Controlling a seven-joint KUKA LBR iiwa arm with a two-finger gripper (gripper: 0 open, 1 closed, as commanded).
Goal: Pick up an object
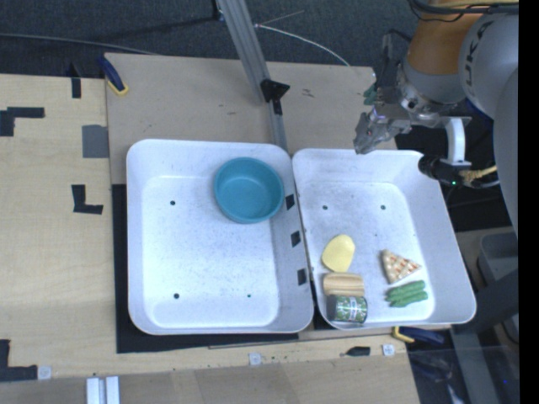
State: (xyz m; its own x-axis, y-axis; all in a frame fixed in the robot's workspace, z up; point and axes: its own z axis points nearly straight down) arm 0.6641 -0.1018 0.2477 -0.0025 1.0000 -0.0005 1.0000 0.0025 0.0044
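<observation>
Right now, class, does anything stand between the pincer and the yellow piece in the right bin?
Nothing visible does. The pincer hangs over the far rim of the right bin; the yellow piece lies nearer the camera, with bare bin floor between. The wooden block and can sit beyond it.

bowl (pixel 248 189) in left bin (pixel 160 251) | food items (pixel 364 280) in right bin (pixel 370 183), near corner

Grey arm (pixel 505 49) w/ orange band (pixel 446 36) above wrist; dark metal gripper (pixel 368 137); white bracket & black cable at gripper's 3 o'clock.
</observation>
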